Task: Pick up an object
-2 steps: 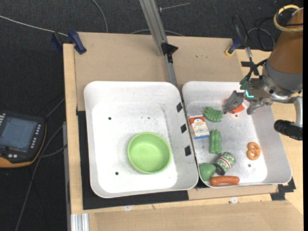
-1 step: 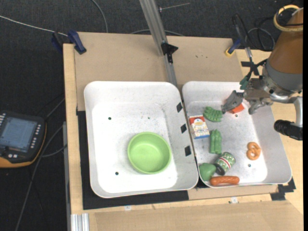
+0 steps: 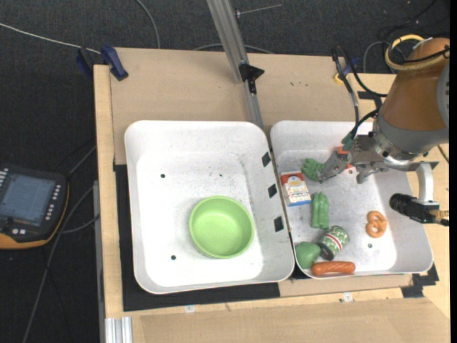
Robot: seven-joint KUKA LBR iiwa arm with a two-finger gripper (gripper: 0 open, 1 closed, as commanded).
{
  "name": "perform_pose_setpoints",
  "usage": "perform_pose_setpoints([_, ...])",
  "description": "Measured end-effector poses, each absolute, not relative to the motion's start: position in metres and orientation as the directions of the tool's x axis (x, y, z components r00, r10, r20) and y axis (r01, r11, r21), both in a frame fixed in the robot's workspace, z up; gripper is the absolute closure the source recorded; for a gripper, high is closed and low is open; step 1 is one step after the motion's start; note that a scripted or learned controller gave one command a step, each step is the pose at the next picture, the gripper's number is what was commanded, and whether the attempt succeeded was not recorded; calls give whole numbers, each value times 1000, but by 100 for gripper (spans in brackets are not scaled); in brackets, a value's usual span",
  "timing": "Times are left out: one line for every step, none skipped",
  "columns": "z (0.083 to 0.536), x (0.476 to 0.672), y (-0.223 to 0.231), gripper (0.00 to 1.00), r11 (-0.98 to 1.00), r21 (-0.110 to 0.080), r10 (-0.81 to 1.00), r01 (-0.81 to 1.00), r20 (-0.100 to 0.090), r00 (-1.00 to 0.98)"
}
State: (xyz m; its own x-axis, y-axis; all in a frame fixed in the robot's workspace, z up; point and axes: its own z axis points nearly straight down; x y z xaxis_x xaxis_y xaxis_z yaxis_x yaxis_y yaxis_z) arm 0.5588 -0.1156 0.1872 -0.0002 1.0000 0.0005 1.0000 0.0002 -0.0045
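The end effector (image 3: 341,164) hangs low over the back of the right bin (image 3: 407,252), its dark fingers spread apart with nothing between them, one tip just beside a green toy (image 3: 311,168). Nearer the front lie a small carton (image 3: 295,189), a green bottle (image 3: 320,210), a can (image 3: 334,239), a pretzel (image 3: 375,223), a green ball (image 3: 308,253) and a red sausage (image 3: 333,268). In the left bin (image 3: 153,156) on the surface (image 3: 178,77) sits a green bowl (image 3: 221,226).

green toy (image 3: 312,168), right bin's (image 3: 407,263) far side
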Motion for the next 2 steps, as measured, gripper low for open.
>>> perform_pose_setpoints([125, 559, -114, 0, 0, -5, 1000, 1000, 1, 0])
perform_pose_setpoints([96, 559, -114, 0, 0, 2, 1000, 1000, 0, 0])
